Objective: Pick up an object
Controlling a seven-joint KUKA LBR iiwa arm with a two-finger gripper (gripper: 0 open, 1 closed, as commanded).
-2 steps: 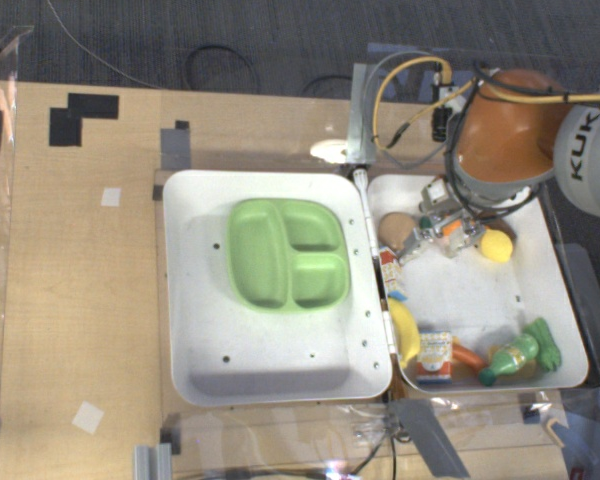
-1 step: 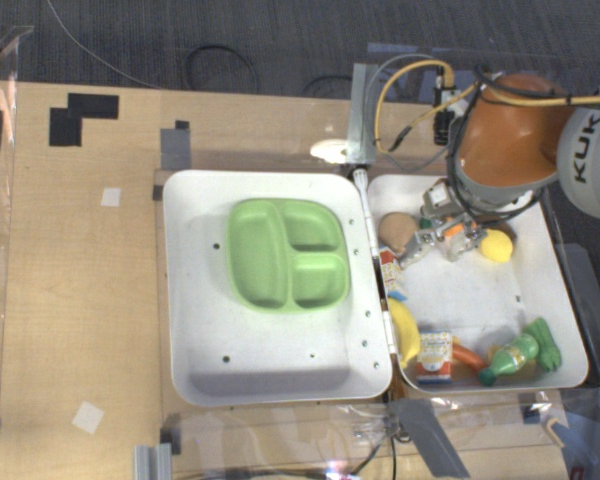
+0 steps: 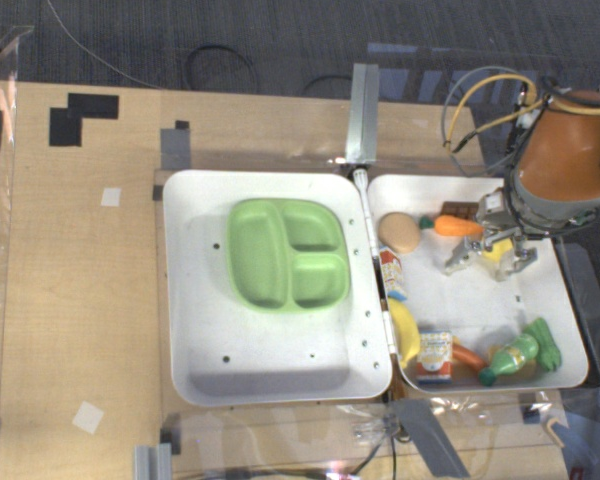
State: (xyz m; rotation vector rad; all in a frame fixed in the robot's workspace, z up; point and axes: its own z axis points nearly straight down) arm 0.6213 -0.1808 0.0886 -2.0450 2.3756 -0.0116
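My gripper (image 3: 491,257) hangs over the upper right part of the right bin (image 3: 540,308), below the orange wrist band. Its two fingers stand wide apart, open. A small yellow object (image 3: 494,250) lies on the bin floor between them, partly hidden by the gripper body; I see no finger touching it. Just left of the gripper an orange carrot (image 3: 457,226) lies beside a tan egg-shaped piece (image 3: 399,233). A dark brown piece (image 3: 458,209) sits behind the carrot.
The left bin (image 3: 195,348) holds a green divided plate (image 3: 286,253). Along the right bin's left and front walls lie a small packet (image 3: 390,274), a banana (image 3: 406,330), a small carton (image 3: 435,356), another orange piece (image 3: 467,356) and a green bottle (image 3: 521,351).
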